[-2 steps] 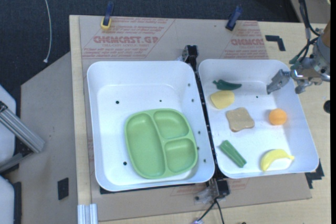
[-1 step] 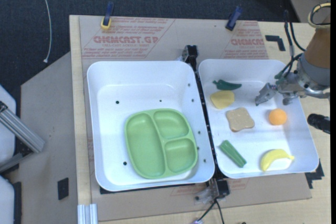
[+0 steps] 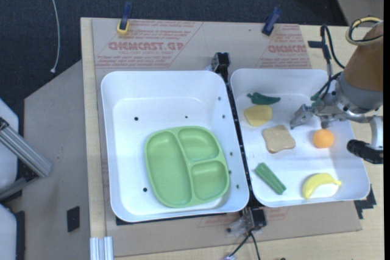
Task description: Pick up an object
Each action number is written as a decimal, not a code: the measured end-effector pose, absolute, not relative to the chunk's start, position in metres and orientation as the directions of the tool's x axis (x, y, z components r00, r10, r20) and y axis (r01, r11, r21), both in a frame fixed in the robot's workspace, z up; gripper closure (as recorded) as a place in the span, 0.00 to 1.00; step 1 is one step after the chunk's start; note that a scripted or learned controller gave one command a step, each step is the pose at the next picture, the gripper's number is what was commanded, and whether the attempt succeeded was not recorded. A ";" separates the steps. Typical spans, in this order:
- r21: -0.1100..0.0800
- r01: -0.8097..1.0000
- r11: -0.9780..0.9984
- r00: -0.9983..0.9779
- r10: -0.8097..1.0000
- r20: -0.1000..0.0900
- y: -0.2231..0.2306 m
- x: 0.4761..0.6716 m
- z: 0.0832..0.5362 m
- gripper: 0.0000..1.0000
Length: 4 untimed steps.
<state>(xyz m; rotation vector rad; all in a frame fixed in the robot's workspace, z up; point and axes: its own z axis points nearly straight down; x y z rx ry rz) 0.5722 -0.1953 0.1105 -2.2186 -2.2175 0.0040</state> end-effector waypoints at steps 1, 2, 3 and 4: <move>0.002 1.000 0.000 0.000 1.000 -0.001 -0.196 0.574 0.124 1.00; 0.006 1.000 0.001 -0.001 1.000 -0.003 -0.197 0.578 0.188 1.00; 0.008 1.000 0.001 -0.001 1.000 -0.003 -0.199 0.576 0.252 1.00; 0.004 1.000 0.001 -0.001 1.000 -0.002 -0.199 0.577 0.257 1.00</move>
